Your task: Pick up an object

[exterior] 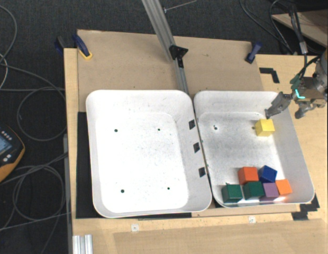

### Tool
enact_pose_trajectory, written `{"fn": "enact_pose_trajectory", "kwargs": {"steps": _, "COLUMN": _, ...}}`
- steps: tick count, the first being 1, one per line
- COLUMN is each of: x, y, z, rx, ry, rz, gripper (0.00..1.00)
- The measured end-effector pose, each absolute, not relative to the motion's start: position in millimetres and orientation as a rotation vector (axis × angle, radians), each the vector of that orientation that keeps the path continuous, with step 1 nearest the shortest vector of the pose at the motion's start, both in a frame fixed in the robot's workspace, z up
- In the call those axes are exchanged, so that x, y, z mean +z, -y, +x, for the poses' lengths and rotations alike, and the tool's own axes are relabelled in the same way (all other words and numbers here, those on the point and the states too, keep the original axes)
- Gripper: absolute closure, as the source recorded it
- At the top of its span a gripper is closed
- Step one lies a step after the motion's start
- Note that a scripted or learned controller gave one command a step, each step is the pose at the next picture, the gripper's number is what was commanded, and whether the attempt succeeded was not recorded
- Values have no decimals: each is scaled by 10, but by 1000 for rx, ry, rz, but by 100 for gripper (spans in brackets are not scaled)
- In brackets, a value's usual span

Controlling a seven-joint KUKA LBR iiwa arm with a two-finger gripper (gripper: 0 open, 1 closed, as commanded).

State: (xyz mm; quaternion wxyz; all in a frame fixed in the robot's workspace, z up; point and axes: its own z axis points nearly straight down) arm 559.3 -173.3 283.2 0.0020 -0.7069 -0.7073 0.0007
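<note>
While reaching in over the right bin (291, 142) rim, the pincer (289, 108) hangs spread open, gripping nothing, just above the yellow block (264, 127).

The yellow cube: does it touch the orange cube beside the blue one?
Apart. In the camera view, bare bin floor separates the yellow cube from the orange cube in the cluster with the blue cube.

A robotics lab: clamped plywood bench (153, 62), loose cables (32, 105) across dark carpet, a teach pendant (4, 150).

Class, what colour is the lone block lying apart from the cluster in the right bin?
Yellow: the block shows clearly in the camera view.
</note>
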Motion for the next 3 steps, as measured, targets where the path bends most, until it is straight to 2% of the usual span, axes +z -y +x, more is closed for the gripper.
{"fn": "enact_pose_trajectory", "kwargs": {"steps": 1, "x": 2848, "y": 1733, "z": 5599, "rx": -1, "ry": 2222, "rz": -2220, "gripper": 0}}
{"fn": "enact_pose_trajectory", "kwargs": {"steps": 3, "x": 1590, "y": 1682, "z": 5554, "rx": 6, "ry": 2216, "rz": -2216, "gripper": 0}}
